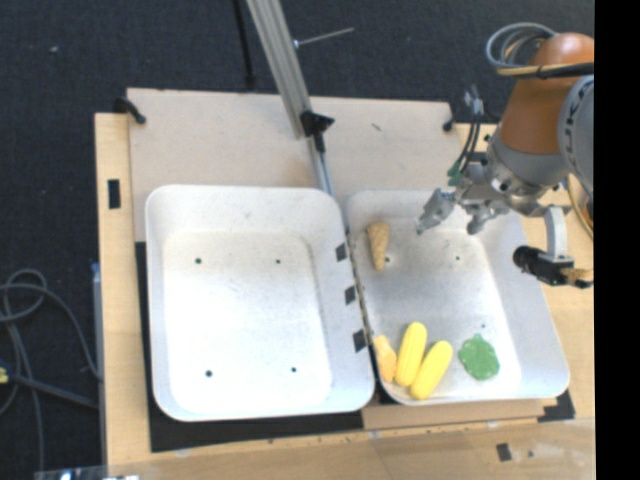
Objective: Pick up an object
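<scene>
My gripper (452, 217) hangs over the back of the right bin (520, 298), its two fingers spread open with nothing between them. A tan cone-shaped piece (378, 243) lies to its left, near the bin's left wall. At the bin's front lie two yellow corn-like pieces (421, 359), a small orange piece (384, 352) and a green leafy piece (480, 357). All of these lie apart from the gripper.
The left bin (245, 298) sits beside the right one on the wooden bench. A slanted aluminium post (283, 58) rises behind the bins, ending near their shared back corner. A black cable fitting (545, 263) sticks out by the right bin's right wall.
</scene>
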`<state>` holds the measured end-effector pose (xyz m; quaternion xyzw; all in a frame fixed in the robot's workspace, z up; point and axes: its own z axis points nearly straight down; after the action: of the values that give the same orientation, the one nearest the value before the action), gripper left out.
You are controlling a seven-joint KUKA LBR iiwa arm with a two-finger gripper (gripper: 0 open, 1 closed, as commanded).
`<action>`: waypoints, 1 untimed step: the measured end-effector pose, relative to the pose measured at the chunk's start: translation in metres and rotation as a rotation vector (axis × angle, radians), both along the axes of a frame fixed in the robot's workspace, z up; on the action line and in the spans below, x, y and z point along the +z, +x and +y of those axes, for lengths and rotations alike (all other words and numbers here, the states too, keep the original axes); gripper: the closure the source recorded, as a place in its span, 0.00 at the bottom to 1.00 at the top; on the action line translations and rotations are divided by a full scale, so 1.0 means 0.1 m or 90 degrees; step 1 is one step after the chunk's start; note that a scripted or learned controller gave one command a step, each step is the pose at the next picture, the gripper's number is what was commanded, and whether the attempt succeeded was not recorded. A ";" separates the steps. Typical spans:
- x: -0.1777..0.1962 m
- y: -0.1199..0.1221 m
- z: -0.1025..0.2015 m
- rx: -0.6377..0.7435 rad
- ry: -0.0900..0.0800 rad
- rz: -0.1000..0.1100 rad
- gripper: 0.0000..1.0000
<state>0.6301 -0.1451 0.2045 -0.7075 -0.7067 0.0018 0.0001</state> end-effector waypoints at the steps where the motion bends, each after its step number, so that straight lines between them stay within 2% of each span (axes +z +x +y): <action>1: -0.44 0.05 0.01 0.000 0.000 0.000 0.00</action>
<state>0.6356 -0.1445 0.1604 -0.7075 -0.7067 0.0017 0.0003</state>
